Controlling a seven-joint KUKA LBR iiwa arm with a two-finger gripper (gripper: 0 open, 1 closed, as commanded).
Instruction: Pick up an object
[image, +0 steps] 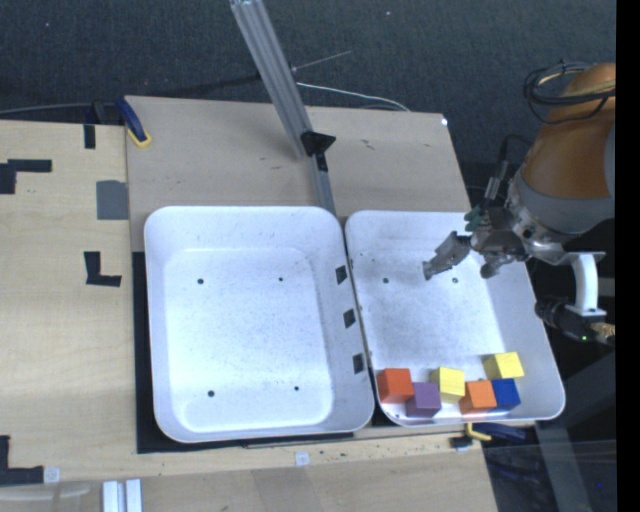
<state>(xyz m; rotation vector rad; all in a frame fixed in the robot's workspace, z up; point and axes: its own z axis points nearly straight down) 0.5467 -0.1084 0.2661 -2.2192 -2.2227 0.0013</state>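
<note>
Several small blocks lie along the near edge of the right bin (400, 240): an orange block (396, 383), a purple block (427, 398), a yellow block (452, 381), a second orange block (480, 395), a blue block (506, 394) and another yellow block (504, 364). My gripper (461, 267) hovers over the far half of the right bin, well away from the blocks. It is open, with nothing between its fingers. The grey arm with its orange band comes in from the right.
The left bin (160, 300) sits beside the right one. A slanted metal rail (280, 80) runs down from the top to the gap between the bins. A blue and yellow clamp (135, 122) sits at the bench's far left corner.
</note>
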